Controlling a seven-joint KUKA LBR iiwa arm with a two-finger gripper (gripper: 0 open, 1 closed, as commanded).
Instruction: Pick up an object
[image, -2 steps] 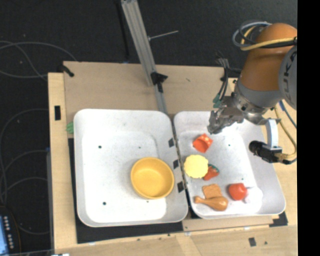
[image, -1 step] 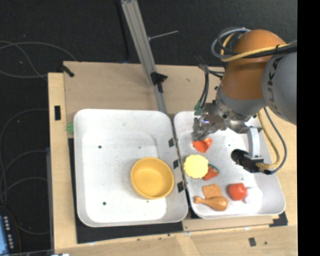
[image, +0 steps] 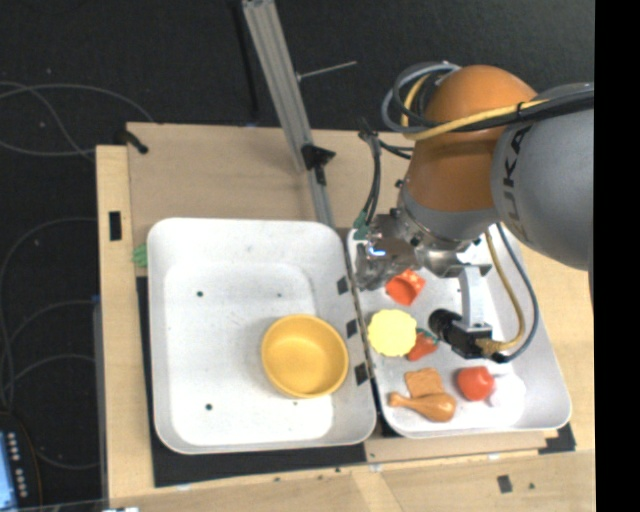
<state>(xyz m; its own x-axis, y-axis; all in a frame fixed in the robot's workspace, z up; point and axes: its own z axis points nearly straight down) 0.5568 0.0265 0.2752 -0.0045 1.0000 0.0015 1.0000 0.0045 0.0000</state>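
**Crowded right bin leaves little room for a clean pick**

The grey arm with the orange band reaches in from the right, and its gripper (image: 378, 255) hangs low over the far left corner of the right white bin (image: 548, 405). Whether it is wide or narrow I cannot tell, because the wrist hides the tips, and nothing can be seen between them.

The candidates lie in a cluster just nearer than the gripper: a small orange-red cup-shaped piece (image: 403, 288) closest to it, a round pale yellow disc (image: 391, 332) beside the bin's left wall, a red wedge (image: 423, 347) touching the disc, a tan toast-like block (image: 424, 382), a brown toy drumstick (image: 429, 405) and a red rounded toy (image: 475, 383). A yellow plastic bowl (image: 304, 355) sits apart in the left white bin (image: 190, 250).

The risks, as I judge them:

- **Glancing contact:** a descent here may catch the orange-red piece on its edge and knock it away.
- **Wall strike:** the bin wall is close enough to be hit.
- **Double contact:** the touching disc and wedge could be shoved together.
- **Cable snag:** the black fitting and its yellow cable (image: 520, 325) hang over the toys and might drag one.
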